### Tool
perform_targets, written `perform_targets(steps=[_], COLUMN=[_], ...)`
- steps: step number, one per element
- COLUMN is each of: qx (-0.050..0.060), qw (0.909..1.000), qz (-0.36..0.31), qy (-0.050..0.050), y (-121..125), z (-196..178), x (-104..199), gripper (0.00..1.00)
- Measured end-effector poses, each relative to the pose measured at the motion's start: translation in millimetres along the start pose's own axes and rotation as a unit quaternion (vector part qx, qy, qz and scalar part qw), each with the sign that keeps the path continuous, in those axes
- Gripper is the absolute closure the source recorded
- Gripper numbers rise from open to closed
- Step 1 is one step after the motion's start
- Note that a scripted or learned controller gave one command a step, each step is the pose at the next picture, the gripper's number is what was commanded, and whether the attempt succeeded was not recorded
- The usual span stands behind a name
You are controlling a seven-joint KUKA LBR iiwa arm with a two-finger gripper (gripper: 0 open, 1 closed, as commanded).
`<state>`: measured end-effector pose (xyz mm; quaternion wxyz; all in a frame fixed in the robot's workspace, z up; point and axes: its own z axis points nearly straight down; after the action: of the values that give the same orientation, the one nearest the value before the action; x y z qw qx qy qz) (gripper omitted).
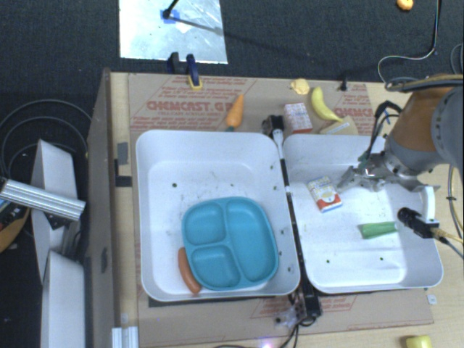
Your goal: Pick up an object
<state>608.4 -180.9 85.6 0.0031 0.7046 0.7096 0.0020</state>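
The right bin [362, 270] holds a small white and red carton [325, 194] near its left wall and a green piece [377, 229] further right. My gripper [368, 174] hangs low over the upper part of that bin, just right of the carton and above the green piece. The grey arm with its orange band [424, 122] reaches in from the right. Nothing shows as held. The left bin [167, 172] contains a blue divided plate [230, 243] with an orange sausage [188, 270] lying beside its left edge.
On the cardboard behind the bins lie a carrot [234, 112], a small box [297, 117], a banana [322, 106] and a yellow scrap [299, 86]. A black part [415, 222] juts over the right bin's right side. Cables run at the upper right.
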Motion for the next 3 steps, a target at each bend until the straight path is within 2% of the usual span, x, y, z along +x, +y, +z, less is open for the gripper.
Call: perform_targets(steps=[1,2,3], qx=[0.001,0.005,0.006], qw=[1.0000,1.0000,1.0000], qz=[0.001,0.005,0.004], qy=[0.000,0.001,0.002], y=[64,-21,-76], z=[-1,-43,3], x=[-20,-27,13], gripper=[0.00,0.00,0.00])
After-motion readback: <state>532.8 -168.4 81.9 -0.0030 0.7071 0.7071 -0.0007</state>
